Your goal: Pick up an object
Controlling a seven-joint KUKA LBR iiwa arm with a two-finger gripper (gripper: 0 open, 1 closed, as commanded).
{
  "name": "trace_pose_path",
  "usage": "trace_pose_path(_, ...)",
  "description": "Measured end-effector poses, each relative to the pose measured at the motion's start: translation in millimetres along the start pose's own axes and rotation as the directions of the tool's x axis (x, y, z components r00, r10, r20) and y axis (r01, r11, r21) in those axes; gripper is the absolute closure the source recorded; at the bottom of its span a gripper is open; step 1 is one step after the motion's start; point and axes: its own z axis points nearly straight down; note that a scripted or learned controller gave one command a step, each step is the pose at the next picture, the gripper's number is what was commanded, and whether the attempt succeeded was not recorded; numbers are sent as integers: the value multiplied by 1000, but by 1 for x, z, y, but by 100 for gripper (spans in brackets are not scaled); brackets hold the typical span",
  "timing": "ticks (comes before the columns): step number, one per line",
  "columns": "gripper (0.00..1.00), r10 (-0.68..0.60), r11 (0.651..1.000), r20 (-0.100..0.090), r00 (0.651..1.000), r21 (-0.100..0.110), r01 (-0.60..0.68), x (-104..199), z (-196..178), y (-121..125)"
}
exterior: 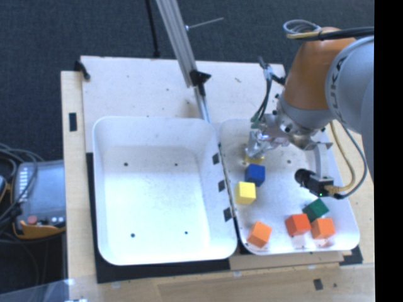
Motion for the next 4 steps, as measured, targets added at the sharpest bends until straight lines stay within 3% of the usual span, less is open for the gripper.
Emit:
trace_pose_path(3,100,0,1000,-2,1000,-1,0,146,-3,76)
trace_pose_path(4,0,0,1000,2,1000,3,0,143,-2,75)
